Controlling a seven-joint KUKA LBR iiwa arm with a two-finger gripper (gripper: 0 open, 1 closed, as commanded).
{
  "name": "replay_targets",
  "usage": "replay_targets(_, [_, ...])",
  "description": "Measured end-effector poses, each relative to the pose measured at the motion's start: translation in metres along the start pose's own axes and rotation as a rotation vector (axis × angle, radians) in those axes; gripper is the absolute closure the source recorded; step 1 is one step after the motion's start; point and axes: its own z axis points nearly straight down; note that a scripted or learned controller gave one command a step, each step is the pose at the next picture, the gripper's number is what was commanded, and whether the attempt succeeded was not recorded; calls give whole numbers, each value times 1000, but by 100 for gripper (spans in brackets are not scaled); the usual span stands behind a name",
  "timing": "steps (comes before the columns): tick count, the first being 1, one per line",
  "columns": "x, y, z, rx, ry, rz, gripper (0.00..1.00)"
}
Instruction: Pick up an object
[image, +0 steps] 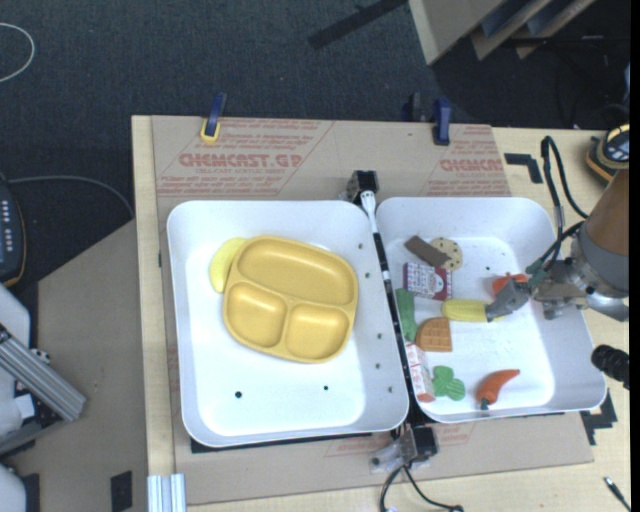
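Yellow toy banana (464, 311) lies in the right bin (520, 215), touching the end effector (503, 299), whose state cannot be told; a yellow divided tray (290, 298) sits in the left bin (190, 300).

Glossy yellow plastic tray (290, 300); smooth white bins (200, 300).

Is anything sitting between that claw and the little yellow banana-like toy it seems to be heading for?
Nothing visible. The grey two-finger gripper hangs in the right white bin, right beside the small yellow banana-shaped toy. The red pepper-shaped toy and orange waffle-like piece lie off to the side.
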Motion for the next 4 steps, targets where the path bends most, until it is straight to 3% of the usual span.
replay_targets(2, [6, -8, 100, 1, 1, 0, 0])
replay_targets(3, [5, -8, 88, -4, -2, 1, 100])
replay_targets(4, [4, -5, 25, -8, -4, -1, 100])
